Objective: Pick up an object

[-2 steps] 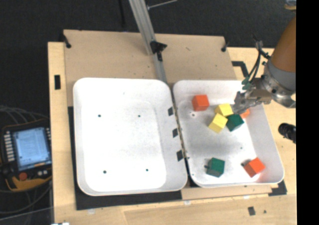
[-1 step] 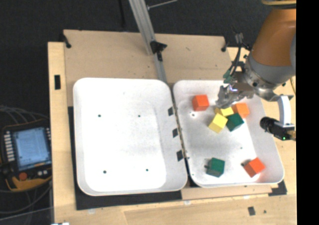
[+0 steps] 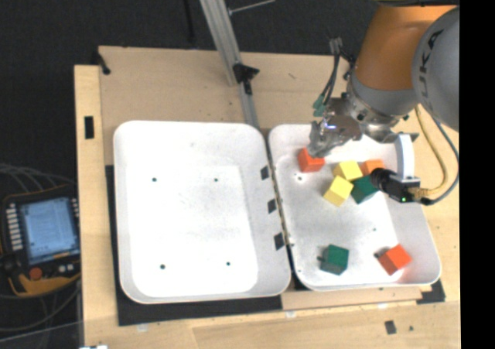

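While the left bin (image 3: pixel 189 208) lies to the left, the right bin (image 3: pixel 305 278) carries every block. Going left to right: an orange block (image 3: pixel 311 160) at the bin's 11 o'clock corner, a dark green block (image 3: pixel 334 259) at 6 o'clock, two yellow blocks (image 3: pixel 343 182) beside a second green block (image 3: pixel 363 190) near centre, and another orange block (image 3: pixel 393 259) at 5 o'clock. The gripper (image 3: pixel 323 141) stands just at 1 o'clock of the first orange block, seemingly above it; whether its fingers are parted or gripping anything cannot be told.
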You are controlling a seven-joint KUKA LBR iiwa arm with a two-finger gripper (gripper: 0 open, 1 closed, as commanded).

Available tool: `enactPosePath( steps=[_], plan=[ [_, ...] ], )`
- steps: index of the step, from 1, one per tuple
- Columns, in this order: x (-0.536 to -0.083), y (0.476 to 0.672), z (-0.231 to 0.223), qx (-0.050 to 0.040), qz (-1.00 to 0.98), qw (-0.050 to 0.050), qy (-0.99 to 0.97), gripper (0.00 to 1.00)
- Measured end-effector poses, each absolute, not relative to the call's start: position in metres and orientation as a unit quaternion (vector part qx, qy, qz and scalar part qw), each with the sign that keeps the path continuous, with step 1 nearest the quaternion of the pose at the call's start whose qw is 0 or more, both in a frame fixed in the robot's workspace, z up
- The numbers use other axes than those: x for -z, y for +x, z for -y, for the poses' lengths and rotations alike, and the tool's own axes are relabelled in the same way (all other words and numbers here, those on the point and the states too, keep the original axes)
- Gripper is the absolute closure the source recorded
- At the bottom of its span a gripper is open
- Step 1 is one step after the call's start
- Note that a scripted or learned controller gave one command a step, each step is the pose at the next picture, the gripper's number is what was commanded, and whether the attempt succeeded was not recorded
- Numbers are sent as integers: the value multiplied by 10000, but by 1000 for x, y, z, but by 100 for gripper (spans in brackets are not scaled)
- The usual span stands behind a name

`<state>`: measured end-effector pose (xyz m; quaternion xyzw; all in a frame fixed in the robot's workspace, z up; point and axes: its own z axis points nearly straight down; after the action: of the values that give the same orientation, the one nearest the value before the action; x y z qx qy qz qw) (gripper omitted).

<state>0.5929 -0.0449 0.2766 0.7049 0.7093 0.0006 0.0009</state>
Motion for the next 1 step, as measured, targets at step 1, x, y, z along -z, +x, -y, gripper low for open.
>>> enactPosePath(
  steps=[1],
  plan=[
    [-278,603,-6,-11,-7094,12,7048,100]
  ],
)
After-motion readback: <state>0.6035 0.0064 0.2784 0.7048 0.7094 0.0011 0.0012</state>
